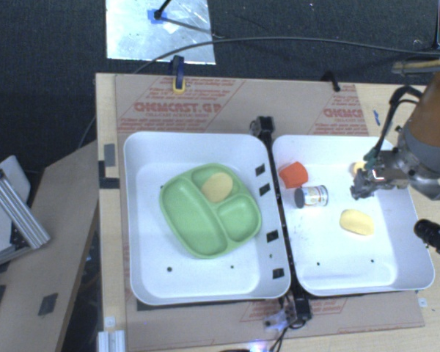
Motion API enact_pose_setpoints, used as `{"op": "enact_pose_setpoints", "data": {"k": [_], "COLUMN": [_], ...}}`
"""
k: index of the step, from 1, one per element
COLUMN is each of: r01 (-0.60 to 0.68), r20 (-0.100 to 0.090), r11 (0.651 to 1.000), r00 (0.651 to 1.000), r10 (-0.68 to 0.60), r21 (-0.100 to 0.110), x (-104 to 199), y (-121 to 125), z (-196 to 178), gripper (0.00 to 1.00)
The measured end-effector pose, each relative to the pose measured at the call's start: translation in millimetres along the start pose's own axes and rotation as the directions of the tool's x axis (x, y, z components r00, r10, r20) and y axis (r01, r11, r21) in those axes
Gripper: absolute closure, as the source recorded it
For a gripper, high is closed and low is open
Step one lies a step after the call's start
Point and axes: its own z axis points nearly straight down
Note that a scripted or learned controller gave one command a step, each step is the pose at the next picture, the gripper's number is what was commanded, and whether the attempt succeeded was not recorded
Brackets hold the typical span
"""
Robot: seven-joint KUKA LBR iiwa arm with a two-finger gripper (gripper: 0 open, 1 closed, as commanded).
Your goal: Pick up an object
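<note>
The right bin (403, 270) holds three loose objects. An orange block (294, 174) lies near its left wall, and a small clear jar with a dark lid (311, 196) lies on its side just below the block. A pale yellow lump (357, 222) rests near the bin's middle. My gripper (361, 188) hangs over the right half of this bin, just above and slightly right of the yellow lump and to the right of the jar. A small yellow patch (358, 169) shows beside the gripper's top; I cannot tell what it is.
The left bin (150, 270) holds a green divided plate (198, 226) with a yellowish piece of food (218, 187) in its upper compartment. A black divider with clips (275, 204) runs between the bins. The arm's grey and orange body (433, 130) overhangs the right bin's right edge.
</note>
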Motion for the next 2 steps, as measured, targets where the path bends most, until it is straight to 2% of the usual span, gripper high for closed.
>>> {"op": "enact_pose_setpoints", "data": {"k": [2], "r01": [0.006], "r20": [-0.004], "r11": [1.0], "r00": [1.0], "r10": [-0.006], "r21": [0.007], "x": [120.4], "y": [20.3], "z": [14.9], "gripper": [1.0]}}
